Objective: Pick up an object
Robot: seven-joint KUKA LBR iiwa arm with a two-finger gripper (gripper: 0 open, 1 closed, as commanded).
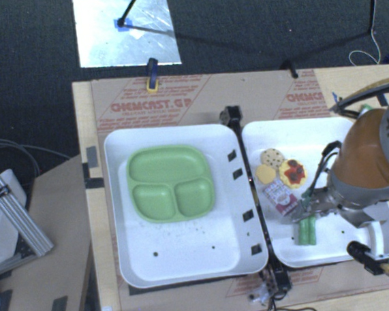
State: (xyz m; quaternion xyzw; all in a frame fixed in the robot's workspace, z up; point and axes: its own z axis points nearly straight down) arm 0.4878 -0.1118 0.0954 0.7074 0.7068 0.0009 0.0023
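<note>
- we judge the pick not yet done: the end effector (307,205) is low in the right-hand shallow white bin (331,254), right at the cluster of small items, and nothing is lifted clear of the bin floor.
- we cannot tell how the end effector is set, or whether anything is held; the grey wrist with its orange band (365,152) covers much of it.
- the likely targets lie just beside it: a small green cylinder-like block (306,231) below it, and a red-and-white printed packet (278,196) to its left, touching or nearly so.
- further up sit a round brown speckled cookie (272,156), a pale yellow round piece (266,173) and a red flower-shaped toy (294,172), packed close together.
- what is left, in our judgement: a secure grip and a lift.
- room is tight toward the black-clipped divider (251,194) between the bins; the items lie near it, so a sideways push could pin them against the wall.
- the left-hand white bin (133,260) holds a green three-compartment plate (170,183), with bare floor below it.
- the worktop (196,96) edge lies well beyond.
</note>
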